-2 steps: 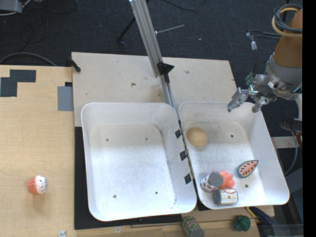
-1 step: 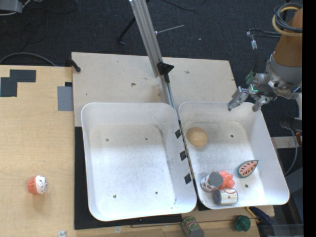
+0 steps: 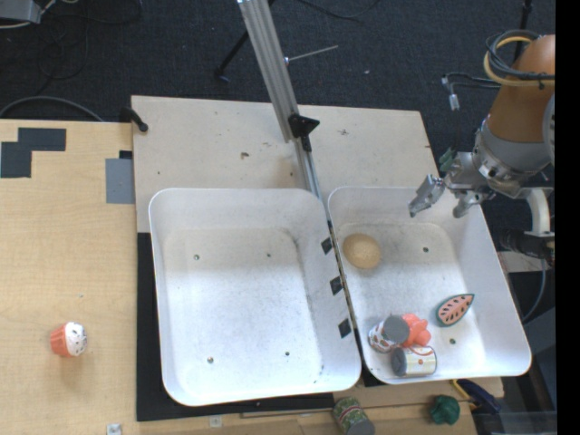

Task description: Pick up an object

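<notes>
Pincer point(image 3: 445, 198) open over right bin's point(image 3: 507, 333) far edge — tan ball point(image 3: 362, 250) lower-left, apart.

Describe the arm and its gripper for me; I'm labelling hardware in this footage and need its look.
The arm is grey with a broad orange band above the wrist and a loop of black and yellow cables at its top. Its gripper is grey metal with two slim, pale fingers, and a small green part sits near their base.

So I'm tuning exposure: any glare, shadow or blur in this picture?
Camera view: the right bin and left bin look bright, nearly washed out at their rims; the floor is dark; the end effector looks slightly soft; the tan ball casts little shadow.
</notes>
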Tool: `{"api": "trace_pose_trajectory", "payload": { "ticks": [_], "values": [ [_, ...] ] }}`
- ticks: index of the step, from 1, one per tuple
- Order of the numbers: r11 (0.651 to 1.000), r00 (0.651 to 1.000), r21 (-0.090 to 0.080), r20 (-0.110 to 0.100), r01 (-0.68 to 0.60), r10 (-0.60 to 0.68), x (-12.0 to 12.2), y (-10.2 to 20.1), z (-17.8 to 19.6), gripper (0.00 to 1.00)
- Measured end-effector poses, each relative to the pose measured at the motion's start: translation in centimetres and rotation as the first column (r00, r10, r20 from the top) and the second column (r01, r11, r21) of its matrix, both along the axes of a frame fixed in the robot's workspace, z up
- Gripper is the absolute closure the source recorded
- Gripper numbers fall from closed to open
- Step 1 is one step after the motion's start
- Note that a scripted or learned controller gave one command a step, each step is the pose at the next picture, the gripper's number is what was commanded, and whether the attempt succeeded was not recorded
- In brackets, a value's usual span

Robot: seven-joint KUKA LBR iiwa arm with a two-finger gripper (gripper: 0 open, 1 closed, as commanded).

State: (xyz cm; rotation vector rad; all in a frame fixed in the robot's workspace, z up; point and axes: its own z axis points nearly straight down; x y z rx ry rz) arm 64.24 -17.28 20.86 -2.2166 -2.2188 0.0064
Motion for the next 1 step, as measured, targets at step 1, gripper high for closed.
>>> {"api": "trace_pose_trajectory", "payload": {
  "ticks": [1],
  "values": [
    [1.0,1.0,0.001,-0.001,0.0,0.0,-0.84,0.31,-4.69,0.0]
  ]
}}
